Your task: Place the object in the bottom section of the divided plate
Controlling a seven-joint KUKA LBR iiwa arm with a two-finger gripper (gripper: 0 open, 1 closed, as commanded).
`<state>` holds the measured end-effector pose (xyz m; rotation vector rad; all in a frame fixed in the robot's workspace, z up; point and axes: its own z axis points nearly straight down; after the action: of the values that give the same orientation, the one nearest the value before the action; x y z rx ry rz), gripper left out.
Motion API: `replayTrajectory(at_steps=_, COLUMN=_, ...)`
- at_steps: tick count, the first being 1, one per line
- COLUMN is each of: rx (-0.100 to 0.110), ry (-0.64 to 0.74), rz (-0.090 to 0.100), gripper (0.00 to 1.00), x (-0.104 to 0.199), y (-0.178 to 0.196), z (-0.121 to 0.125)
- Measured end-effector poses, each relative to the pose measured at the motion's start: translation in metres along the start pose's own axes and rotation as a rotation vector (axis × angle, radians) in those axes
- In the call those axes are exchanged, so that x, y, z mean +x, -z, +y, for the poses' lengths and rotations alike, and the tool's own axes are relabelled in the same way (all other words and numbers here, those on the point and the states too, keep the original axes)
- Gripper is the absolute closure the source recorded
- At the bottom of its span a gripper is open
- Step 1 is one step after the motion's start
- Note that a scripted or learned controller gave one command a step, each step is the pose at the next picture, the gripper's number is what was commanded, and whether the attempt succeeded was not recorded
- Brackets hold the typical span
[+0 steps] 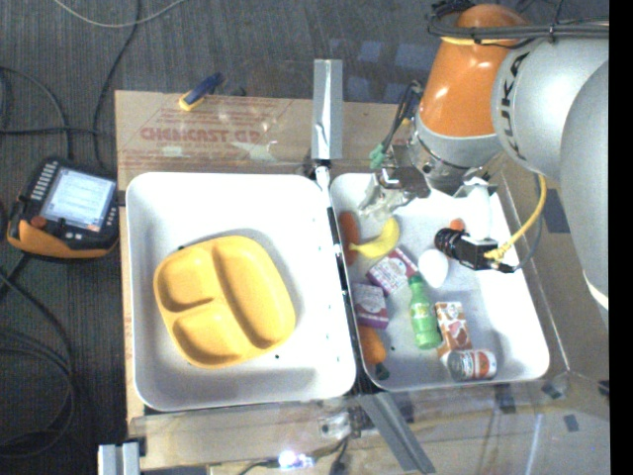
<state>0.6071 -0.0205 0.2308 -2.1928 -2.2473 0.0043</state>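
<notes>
Nearest, a can (471, 364), a green bottle (423, 315) and a banana (378, 241) lie in my right bin (514, 295); the yellow divided plate (225, 298) sits in the left bin (148, 206). My claw (381, 194) hangs over the banana at the right bin's far-left corner, grip unclear. "KUKA" marks my arm (554, 87).

A robotics lab: a control tablet (67, 209) and loose cables (99, 13) lie on grey carpet beside the bench (213, 137).

"KUKA" lettering on the grey arm (554, 97); faint red "CHEMCAST" print on the cardboard sheet (213, 137).
</notes>
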Motion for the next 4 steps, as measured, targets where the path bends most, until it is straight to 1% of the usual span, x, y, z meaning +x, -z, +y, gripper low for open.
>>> replayTrajectory(at_steps=1, rx=0.001, ry=0.041, rz=0.0, gripper=1.0, x=0.053, y=0.007, z=-0.036)
replayTrajectory(at_steps=2, rx=0.001, ry=-0.002, rz=0.0, gripper=1.0, x=0.158, y=0.009, z=-0.043)
replayTrajectory(at_steps=3, rx=0.001, ry=-0.01, rz=-0.001, gripper=1.0, x=0.251, y=0.068, z=-0.118)
replayTrajectory(at_steps=4, rx=0.003, ry=0.163, rz=-0.002, gripper=1.0, x=0.254, y=-0.016, z=-0.118)
